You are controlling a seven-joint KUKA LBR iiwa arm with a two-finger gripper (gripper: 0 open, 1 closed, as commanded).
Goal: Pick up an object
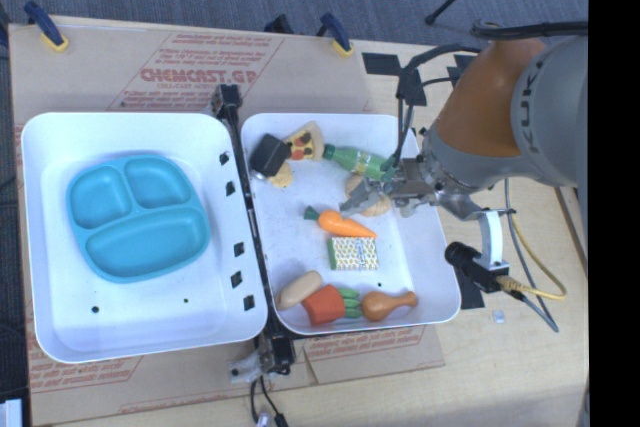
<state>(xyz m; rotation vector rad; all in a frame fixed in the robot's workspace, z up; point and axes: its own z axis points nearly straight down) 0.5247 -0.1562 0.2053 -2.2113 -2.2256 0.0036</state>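
Gripper point(368, 198): fingers open, nothing between them. Toy carrot point(343, 224) lies just below; green bottle point(352, 158) just above.

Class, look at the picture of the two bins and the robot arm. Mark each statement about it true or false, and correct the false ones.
1. The blue tray lies in the left bin. True.
2. The carrot lies on the blue tray. False: it lies in the right bin, among the other toy foods.
3. The arm reaches in from the right of the view. True.
4. The green bottle stands upright. False: it lies on its side near the bin's far wall.
5. The claw is over the right bin. True.
6. The drumstick lies at the far end of the right bin. False: it lies at the near end, beside the red pepper.
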